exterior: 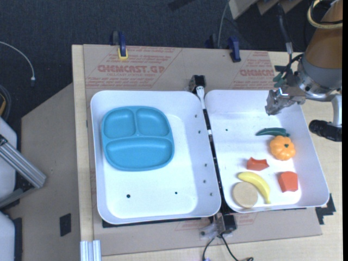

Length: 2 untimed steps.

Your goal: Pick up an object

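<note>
The right bin (228, 113) holds an orange pumpkin (282, 148), a dark green pepper (272, 131) just above it, a small red piece (257, 164), an orange-red block (288, 181), a yellow banana (256, 183) and a tan round disc (244, 194). My gripper (273, 105) hangs over the bin's back right part, above and apart from the green pepper. Nothing shows between its fingers.
The left bin (185, 145) holds a blue divided plate (138, 138). A black hinge strip (207, 135) runs between the bins. Blue clamps (122, 45) hold the cardboard bench at the back. The arm's grey wrist (321, 78) enters from the right.
</note>
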Available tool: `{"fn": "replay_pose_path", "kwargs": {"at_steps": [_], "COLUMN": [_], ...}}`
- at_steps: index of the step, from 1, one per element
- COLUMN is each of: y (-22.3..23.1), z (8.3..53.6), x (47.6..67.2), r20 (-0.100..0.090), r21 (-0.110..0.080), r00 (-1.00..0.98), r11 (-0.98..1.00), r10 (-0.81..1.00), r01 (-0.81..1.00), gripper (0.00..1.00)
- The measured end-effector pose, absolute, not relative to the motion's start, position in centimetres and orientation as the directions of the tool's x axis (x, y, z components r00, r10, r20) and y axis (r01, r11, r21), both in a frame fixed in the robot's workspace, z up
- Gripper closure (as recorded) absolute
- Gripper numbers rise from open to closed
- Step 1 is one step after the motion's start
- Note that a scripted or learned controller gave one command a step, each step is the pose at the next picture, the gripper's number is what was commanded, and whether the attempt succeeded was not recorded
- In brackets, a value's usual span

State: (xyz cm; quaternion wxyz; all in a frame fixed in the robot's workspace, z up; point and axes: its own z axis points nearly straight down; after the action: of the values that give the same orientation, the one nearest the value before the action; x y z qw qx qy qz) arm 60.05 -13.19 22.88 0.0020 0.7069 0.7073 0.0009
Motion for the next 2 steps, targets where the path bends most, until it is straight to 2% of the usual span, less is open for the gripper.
{"fn": "replay_pose_path", "kwargs": {"at_steps": [1,2], "y": [-7.7,-2.7], "z": [21.9,22.5], "x": [60.6,62.4], "r20": [0.003,0.001], "r21": [-0.003,0.004], "r00": [-0.006,-0.006], "r11": [0.006,0.006], "r10": [1.000,1.000], "r01": [1.000,1.000], "gripper": [1.00,1.00]}}
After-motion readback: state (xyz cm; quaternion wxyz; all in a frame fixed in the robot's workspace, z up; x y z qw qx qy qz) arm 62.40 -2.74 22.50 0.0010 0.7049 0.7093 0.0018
